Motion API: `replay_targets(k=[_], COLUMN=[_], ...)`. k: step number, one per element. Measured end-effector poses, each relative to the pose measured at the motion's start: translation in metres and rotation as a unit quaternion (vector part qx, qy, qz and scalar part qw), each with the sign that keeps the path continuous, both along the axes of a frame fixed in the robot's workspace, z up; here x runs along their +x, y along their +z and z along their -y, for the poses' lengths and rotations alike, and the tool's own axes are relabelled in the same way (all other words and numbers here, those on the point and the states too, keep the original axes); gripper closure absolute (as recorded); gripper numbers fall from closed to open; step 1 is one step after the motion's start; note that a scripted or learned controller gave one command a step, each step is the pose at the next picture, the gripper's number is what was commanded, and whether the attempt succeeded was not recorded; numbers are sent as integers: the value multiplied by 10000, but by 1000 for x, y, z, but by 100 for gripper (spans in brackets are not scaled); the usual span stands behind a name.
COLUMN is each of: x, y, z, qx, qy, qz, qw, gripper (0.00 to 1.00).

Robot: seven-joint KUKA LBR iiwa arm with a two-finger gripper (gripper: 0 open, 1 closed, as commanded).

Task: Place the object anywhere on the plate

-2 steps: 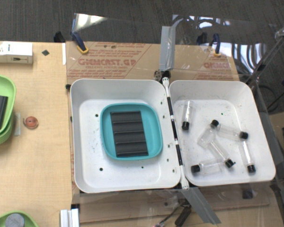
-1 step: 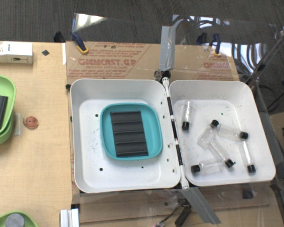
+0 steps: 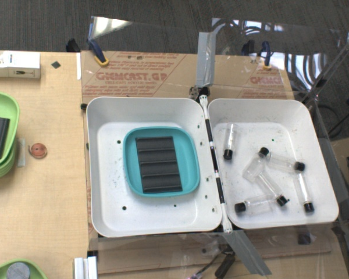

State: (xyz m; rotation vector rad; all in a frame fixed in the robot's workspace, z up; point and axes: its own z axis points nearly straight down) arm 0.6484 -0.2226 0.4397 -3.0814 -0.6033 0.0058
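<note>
Gripper state cannot be told, so the pick step remains: grasp one clear vial (image 3: 228, 141) from the right bin (image 3: 314, 127), then carry it to the teal plate (image 3: 189, 156).

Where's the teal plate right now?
The teal plate sits in the middle of the left bin, with a black ribbed insert on it; the clear vials lie in the right bin beside it.
</note>
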Motion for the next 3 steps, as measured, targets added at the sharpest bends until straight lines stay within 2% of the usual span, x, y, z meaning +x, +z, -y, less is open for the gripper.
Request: replay_targets(k=[1, 3], x=[0, 5], y=[1, 2], z=[0, 1], qx=[-1, 0], qy=[-695, -935], qz=[3, 13], qw=[9976, 9956], gripper=[0, 0])
